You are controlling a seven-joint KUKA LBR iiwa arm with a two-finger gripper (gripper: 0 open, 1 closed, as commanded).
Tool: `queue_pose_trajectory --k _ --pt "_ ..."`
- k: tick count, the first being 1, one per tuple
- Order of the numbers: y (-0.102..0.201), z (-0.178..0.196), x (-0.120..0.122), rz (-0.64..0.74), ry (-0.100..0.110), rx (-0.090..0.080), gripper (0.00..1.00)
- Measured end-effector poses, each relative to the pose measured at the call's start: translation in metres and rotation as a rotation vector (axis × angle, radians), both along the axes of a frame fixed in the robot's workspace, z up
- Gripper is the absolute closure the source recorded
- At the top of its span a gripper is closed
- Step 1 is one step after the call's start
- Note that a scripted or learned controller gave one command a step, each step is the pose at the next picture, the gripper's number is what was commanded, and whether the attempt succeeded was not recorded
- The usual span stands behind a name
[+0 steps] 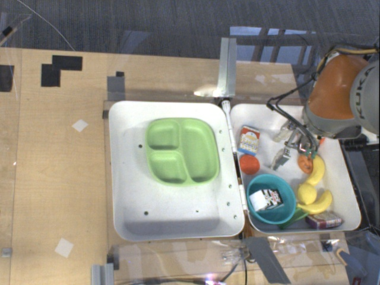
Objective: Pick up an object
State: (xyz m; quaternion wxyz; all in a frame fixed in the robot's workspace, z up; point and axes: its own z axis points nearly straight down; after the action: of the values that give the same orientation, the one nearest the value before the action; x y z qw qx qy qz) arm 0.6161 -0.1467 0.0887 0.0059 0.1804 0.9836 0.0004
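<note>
Robotics lab, wood bench (53, 177) w/ two white bins (127, 218), KUKA arm (341, 94)

- The orange item (305, 162) just beside the pincer (289, 149) is partly hidden by it; its kind is unclear.
- The label on the packet (325, 221) well below the pincer is too small to read.

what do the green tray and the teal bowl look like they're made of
Green tray: likely moulded plastic, matte, with soft rounded dividers and even colour. Teal bowl: probably plastic too, slightly glossy, with a thin smooth rim; the material can't be confirmed from above.
</note>
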Motion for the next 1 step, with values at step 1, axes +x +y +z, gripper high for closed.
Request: queue_pose_trajectory --k 1 --pt "-0.0400 0.0244 0.0386 0.036 -0.004 -0.003 0.00"
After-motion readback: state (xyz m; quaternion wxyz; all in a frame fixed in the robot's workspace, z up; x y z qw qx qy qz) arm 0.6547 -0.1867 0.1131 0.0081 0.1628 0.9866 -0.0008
